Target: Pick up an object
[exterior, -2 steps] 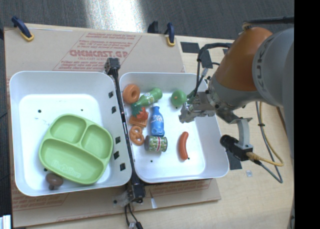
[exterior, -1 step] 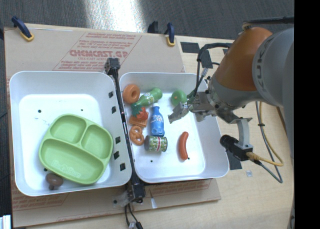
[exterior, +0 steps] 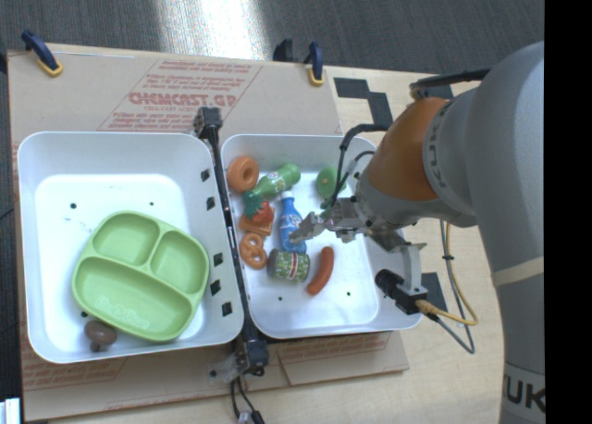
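The right bin holds several toy foods: an orange donut, a green bottle, a small green piece, a blue bottle, a red-orange piece, a pretzel-like ring, a green can and a red sausage. My gripper reaches in from the right and sits low in the bin. Its tip is right against the blue bottle's lower right side, just above the green can. From above, the grey wrist covers the right part of the bin.
The left bin holds a light green divided plate and a small brown object at its front left corner. A black divider clip line runs between the bins. Cardboard lies behind them.
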### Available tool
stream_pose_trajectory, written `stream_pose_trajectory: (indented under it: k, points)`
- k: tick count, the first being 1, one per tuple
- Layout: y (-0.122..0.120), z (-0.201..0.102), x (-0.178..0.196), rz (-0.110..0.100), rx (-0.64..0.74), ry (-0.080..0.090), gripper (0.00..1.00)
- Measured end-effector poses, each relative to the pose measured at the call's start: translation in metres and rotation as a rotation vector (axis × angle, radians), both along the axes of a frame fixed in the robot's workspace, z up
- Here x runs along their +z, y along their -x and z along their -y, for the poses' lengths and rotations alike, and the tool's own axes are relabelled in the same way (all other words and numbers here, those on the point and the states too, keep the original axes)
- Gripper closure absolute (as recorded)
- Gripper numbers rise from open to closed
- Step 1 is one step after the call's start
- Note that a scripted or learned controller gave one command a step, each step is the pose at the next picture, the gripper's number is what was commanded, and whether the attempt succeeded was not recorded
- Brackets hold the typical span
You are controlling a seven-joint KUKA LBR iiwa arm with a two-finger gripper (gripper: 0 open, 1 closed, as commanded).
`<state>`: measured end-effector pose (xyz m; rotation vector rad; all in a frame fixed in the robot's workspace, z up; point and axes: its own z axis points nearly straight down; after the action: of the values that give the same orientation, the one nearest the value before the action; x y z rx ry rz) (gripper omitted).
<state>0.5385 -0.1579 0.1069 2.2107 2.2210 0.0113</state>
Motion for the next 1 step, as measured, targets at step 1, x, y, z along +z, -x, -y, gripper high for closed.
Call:
stream_pose_trajectory:
  k: [1]
  points:
    - [-0.0004, -0.0001, 0.0105, 0.0, 0.003, 0.0, 1.0]
